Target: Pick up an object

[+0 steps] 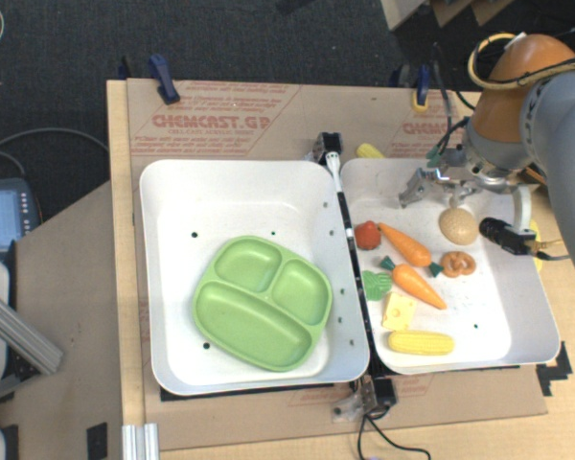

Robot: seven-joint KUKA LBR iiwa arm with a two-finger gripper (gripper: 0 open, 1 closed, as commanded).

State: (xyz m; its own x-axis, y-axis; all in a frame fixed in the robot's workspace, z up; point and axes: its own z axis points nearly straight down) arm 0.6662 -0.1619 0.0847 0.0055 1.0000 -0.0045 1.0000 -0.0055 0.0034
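Jaws spread apart, nothing between them, in the upper right of the frame over the far end of the right bin (503, 326). Carried by the grey arm (561, 113), reaching in from the right edge, with the orange band (516, 77) above the wrist.

Just below the jaws, not touching them: a pale tan egg-shaped piece (457, 225). Smooth and rounded, a little lighter on top, resting on the white floor in the upper half of the right bin.

Just below that, a small brown pretzel (458, 264). Leftward, a slim orange carrot (405, 244) lying at a slant, its tip close to a red tomato (367, 235) beside the bin's left wall. Lower down, a thicker carrot (420, 287) with a green leafy piece (377, 282) at its left end. Under these, a yellow cheese wedge (398, 311), then a corn cob (420, 343) lying crosswise near the bottom rim.

Outside the bin, on the desk (249, 123) near the top rim, a small yellow item (370, 150), too small to name.

In the left bin (220, 199), a green divided plate (262, 302), lower centre of the frame, well apart from the jaws.
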